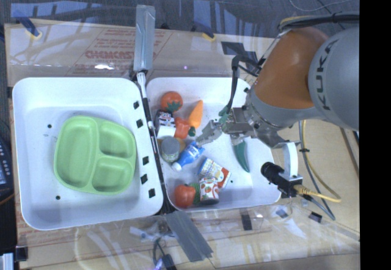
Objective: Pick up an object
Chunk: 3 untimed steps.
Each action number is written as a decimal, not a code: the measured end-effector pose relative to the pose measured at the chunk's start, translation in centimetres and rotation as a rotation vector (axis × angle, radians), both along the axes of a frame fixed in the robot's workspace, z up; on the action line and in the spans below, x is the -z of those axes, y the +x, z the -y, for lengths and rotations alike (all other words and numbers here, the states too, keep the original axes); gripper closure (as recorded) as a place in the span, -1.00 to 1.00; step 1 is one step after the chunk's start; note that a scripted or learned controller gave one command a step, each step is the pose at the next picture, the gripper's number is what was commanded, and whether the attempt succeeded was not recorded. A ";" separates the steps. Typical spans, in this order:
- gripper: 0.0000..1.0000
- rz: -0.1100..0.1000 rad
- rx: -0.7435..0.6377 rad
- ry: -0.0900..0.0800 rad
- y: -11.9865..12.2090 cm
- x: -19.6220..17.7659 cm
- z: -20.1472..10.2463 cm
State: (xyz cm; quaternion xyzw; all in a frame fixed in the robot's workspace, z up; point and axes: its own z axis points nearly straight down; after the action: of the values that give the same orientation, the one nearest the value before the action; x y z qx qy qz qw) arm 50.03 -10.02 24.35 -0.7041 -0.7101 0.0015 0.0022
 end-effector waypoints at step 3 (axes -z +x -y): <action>-1.00 0.022 0.064 -0.009 12.0 12.8 0.7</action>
State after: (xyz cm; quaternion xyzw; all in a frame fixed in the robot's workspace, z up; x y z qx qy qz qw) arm 62.02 -10.76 11.56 -0.7265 -0.6871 -0.0031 -0.0089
